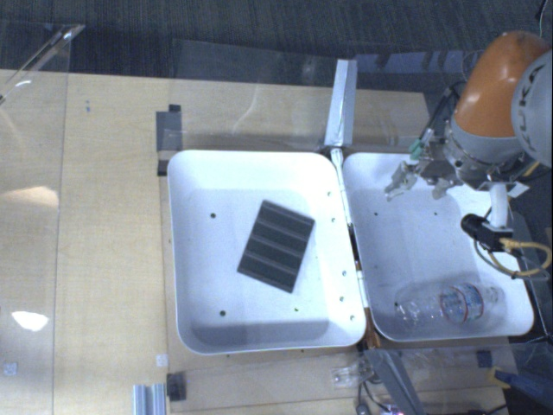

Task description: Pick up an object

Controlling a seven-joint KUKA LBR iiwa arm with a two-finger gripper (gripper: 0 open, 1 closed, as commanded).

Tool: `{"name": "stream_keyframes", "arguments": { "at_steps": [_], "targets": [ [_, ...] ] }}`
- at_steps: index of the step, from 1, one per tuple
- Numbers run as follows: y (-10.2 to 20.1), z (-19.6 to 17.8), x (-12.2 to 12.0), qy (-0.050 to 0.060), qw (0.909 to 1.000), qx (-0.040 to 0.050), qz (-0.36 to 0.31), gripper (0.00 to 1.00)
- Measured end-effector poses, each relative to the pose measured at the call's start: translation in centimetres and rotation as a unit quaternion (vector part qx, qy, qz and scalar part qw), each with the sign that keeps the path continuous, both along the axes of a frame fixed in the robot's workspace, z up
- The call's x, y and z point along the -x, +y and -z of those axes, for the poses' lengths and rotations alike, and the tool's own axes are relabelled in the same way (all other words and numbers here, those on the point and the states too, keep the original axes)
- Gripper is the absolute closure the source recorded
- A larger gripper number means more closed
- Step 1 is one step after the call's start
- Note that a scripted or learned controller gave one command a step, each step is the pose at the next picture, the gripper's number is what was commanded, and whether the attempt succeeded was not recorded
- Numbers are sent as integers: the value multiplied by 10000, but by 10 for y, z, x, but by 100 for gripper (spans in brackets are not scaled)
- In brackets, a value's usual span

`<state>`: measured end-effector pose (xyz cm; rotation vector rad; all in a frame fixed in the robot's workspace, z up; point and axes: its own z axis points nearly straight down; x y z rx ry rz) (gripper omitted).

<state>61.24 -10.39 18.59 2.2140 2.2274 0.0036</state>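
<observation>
Camera view, clear plastic bottle (448, 303) lying sideways, right bin (380, 258)

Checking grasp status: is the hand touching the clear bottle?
Apart. The camera view shows the hand near the right bin's far end, the clear bottle at its near edge, bare white floor between.

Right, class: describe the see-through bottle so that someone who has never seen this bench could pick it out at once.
Find the two white bins side by side and take the right bin, the one under the grey and orange arm. Along its near edge lies a clear plastic bottle on its side. It is transparent and rounded, unlike the flat dark ridged slab in the left bin.
</observation>
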Motion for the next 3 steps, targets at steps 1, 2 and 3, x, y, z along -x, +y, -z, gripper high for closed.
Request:
{"name": "stream_keyframes", "arguments": {
  "at_steps": [1,2,3],
  "targets": [
    [-69,-9,58,-13,9996,7,288,0],
    [-28,97,53,-49,9931,0,1174,0],
    [-19,98,11,-44,9982,1,602,0]
  ]
}}
